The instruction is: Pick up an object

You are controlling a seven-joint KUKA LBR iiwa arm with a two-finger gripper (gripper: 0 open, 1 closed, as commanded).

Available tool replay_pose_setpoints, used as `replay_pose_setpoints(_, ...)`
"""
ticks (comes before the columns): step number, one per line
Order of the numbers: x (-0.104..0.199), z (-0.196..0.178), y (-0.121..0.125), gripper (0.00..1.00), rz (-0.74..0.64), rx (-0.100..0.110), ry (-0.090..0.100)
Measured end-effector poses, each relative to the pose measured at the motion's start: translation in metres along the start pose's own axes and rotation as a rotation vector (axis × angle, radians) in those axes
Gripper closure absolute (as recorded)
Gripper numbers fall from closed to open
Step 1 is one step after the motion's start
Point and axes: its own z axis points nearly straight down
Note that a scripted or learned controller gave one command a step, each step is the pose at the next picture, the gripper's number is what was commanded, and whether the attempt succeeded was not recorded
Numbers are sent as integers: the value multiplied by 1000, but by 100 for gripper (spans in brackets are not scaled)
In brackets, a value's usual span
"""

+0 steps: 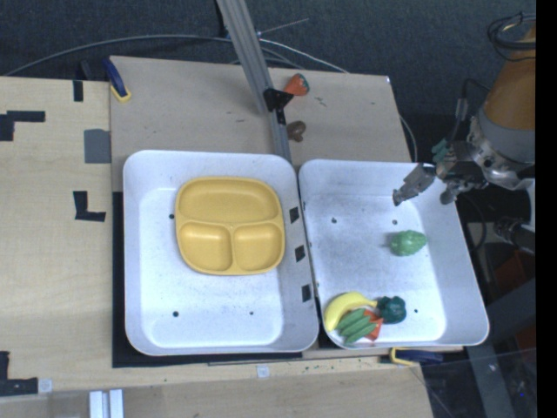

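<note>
Two shallow white bins sit side by side on the wooden bench (200, 103). The left bin (144, 259) holds a yellow divided plate (231, 225) with three compartments, lying flat in the bin's upper middle. The right bin (452, 294) holds the loose objects: a pale green lumpy piece (406, 243), perhaps a toy vegetable, lies alone toward the right of centre, and a small heap is crowded into the near left corner, made of a yellow banana (342, 306), green bean pods (357, 323), something red (375, 326) and a dark green broccoli-like piece (392, 309), all touching one another.

The grey arm with its orange band (512, 94) comes in from the right, above the upper right edge of the right bin. The gripper (426, 184) hangs over that bin's upper right part, up and slightly right of the pale green piece and apart from it. Its two fingers stand spread with a clear gap between them and nothing in the gap. A grey metal rail (248, 46) runs slantwise across the bench's far part, with an orange clamp (298, 84) beside it
</note>
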Motion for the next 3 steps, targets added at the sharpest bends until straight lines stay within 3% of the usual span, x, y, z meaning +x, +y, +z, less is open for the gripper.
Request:
replay_pose_setpoints(1, 0, 0, 0, 0, 0, 0, 0)
replay_pose_setpoints(3, -1, 126, -3, 0, 2, 8, 1)
